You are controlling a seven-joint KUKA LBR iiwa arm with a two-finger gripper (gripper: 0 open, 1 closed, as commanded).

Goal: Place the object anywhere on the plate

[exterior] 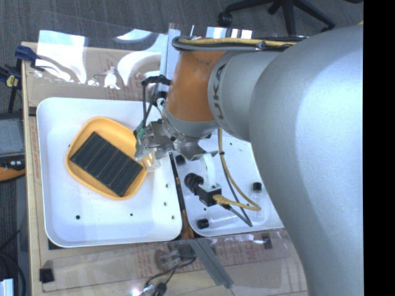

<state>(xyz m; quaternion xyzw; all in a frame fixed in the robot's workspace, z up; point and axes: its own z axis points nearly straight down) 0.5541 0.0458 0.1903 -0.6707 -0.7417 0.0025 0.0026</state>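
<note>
Yellow plate [83, 139] with dark ridged slab [106, 163] in left bin [49, 214], hand [150, 145] at plate's right rim, its state not clear

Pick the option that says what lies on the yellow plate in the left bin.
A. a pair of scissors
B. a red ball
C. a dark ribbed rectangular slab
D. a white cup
C: a dark ribbed slab lies flat across the middle of the yellow plate, which sits in the left bin; the arm's hand is at the plate's right edge.
</note>
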